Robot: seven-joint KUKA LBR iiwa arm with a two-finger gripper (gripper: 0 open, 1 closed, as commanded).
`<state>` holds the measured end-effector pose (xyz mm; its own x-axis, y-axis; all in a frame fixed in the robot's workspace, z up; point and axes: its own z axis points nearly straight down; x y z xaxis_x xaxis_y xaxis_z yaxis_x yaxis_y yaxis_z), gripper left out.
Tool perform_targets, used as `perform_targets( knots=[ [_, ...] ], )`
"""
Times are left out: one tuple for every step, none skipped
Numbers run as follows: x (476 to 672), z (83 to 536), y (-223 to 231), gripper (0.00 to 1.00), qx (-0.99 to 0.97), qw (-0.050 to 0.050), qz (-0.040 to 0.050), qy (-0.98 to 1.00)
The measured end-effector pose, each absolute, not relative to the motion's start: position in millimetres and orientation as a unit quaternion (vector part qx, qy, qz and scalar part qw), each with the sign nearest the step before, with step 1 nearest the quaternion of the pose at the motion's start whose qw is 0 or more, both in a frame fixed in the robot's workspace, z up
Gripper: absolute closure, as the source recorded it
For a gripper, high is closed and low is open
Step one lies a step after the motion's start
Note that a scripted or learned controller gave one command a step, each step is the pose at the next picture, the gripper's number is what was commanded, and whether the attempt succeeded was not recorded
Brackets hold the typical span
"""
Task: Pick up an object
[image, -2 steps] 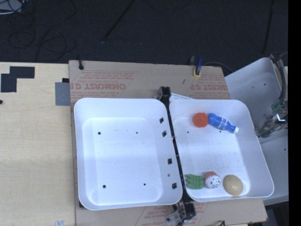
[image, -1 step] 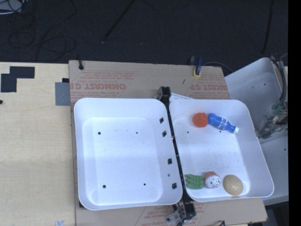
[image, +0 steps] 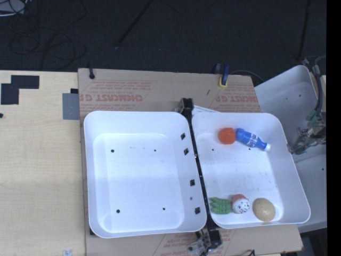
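Observation:
The right bin holds several small objects. An orange ball lies near its back, touching a blue bottle with a white cap that points right. Along the front wall sit a green toy, a white-and-red spotted ball and a tan egg-shaped object, close together in a row.
The left bin sits beside the right one, with a black divider rail between them. Both rest on a cardboard sheet. A pale grey plate with cables lies just right of the right bin.

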<state>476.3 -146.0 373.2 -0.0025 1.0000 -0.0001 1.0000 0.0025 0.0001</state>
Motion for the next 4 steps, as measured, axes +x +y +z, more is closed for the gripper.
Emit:
perform_targets(
  knots=[
    [476.2, 374, -144, 1.00, 0.706, 0.000, -0.0002, 0.708],
    [475.5, 358, -159, 1.00, 0.708, -0.002, -0.0015, 0.707],
    [476.1, 370, -149, 1.00, 0.706, 0.000, -0.0002, 0.708],
    [476.1, 370, -129, 1.00, 0.706, -0.001, -0.0006, 0.708]
  ],
)
